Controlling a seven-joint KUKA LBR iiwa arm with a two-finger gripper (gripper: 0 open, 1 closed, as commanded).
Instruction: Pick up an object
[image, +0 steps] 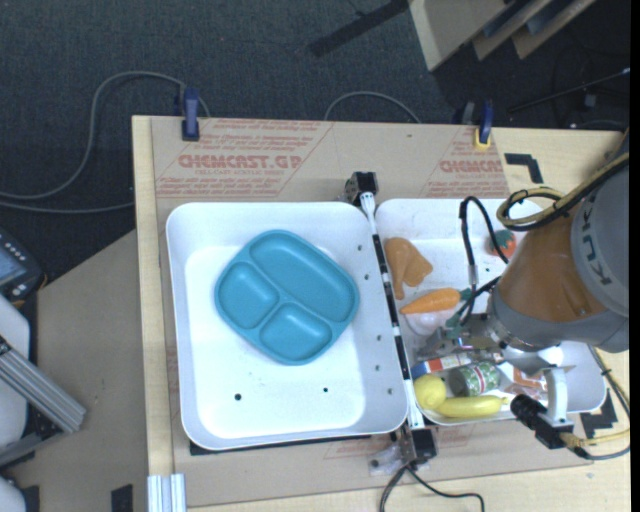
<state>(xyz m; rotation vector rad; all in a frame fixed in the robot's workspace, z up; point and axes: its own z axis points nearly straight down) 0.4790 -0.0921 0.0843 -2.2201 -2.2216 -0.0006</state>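
Arm (560, 275): reaching in from the right, hanging low over the right bin (440, 215).
Gripper (470, 350): sitting among the clutter in the near part of that bin; how far it is open, and whether it is holding anything, cannot be told.
Banana (460, 403): lying at the bin's near edge, long axis running left-right, just beside the gripper.
Can (478, 380): lying on its side, touching the banana.
Carrot (432, 300): lying left-right, mid-bin.
Plate (286, 297): blue, sitting in the left bin (200, 400).

Yellow banana (462, 405) lies flat at right bin's near edge; orange carrot (432, 300) mid-bin.
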